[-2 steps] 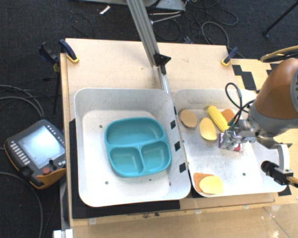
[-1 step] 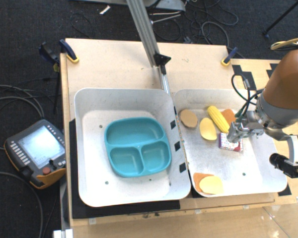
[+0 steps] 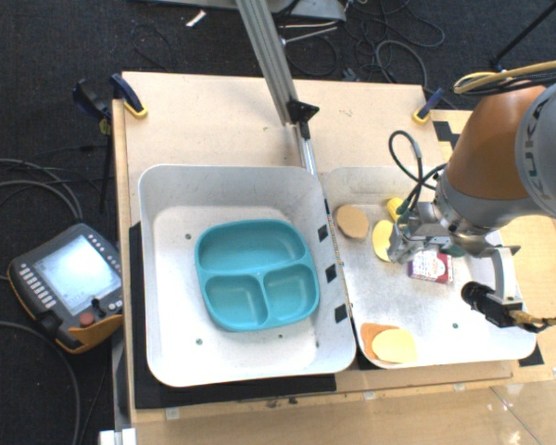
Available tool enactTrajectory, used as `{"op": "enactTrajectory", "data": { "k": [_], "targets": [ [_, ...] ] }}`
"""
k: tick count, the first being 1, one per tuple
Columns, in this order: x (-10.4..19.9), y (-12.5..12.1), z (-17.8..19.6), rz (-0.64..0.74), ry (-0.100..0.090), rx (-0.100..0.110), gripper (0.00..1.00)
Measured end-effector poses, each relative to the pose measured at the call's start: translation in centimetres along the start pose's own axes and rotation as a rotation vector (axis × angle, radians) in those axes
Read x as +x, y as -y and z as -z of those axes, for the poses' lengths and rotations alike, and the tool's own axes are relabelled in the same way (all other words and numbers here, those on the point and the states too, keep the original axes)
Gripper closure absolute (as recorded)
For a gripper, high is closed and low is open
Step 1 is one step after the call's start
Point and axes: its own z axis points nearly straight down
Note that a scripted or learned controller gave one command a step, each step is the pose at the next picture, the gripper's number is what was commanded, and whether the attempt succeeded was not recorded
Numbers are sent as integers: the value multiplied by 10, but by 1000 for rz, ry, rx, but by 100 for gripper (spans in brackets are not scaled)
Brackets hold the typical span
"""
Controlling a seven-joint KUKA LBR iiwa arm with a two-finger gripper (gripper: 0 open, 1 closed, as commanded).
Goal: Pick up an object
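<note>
Your gripper [image 3: 403, 245] sits low in the right bin [image 3: 463, 336], its grip state beyond telling, with the yellow piece [image 3: 383, 240] touching its left side: probably light, stiff, smooth plastic, long axis running away from you, so take it across the narrow width.
</note>
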Motion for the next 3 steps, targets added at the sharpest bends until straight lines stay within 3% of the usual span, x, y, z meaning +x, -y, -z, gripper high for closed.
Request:
{"op": "enactTrajectory", "data": {
  "k": [2,3],
  "targets": [
    [97,-20,-1,-1,1,-1,100],
    [149,-35,20,0,0,-2,100]
  ]
}}
